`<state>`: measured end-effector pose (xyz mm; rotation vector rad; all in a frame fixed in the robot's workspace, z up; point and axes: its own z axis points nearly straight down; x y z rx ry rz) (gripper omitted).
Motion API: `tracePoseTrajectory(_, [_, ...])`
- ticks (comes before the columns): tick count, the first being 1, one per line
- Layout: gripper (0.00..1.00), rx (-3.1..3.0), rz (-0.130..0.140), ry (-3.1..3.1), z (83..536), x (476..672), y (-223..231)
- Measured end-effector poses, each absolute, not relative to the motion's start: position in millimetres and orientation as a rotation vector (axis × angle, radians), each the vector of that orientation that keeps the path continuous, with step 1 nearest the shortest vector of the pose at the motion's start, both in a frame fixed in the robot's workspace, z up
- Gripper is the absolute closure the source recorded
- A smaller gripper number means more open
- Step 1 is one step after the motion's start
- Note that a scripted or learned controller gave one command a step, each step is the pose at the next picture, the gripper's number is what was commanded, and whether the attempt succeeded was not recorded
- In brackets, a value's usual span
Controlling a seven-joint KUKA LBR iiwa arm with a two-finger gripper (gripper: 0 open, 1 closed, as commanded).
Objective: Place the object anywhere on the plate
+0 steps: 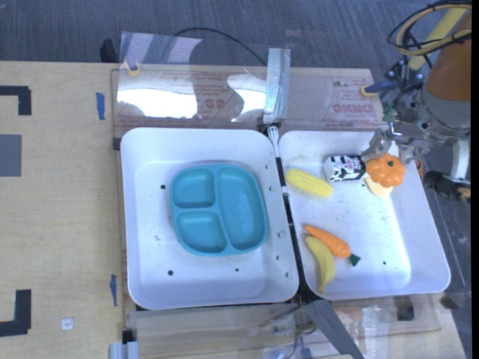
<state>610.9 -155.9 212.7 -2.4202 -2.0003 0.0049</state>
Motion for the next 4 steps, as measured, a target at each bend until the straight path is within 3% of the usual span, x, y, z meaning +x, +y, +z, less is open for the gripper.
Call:
tracePoseTrajectory(1, [1.0, -2.362, 0.01, -2.057, 164.3, 620.0, -143.2])
tracePoseTrajectory(2, [1.0, -2.408, 0.003, -2.006, 183.6, 601.2, -41.4])
tracePoseTrajectory(3, [1.0, -2.238, 0.007, -2.195, 182.8, 581.6, 20.9])
tracePoseTrajectory(4, [0.0, -2.241, 0.008, -2.193, 182.9, 581.7, 19.5])
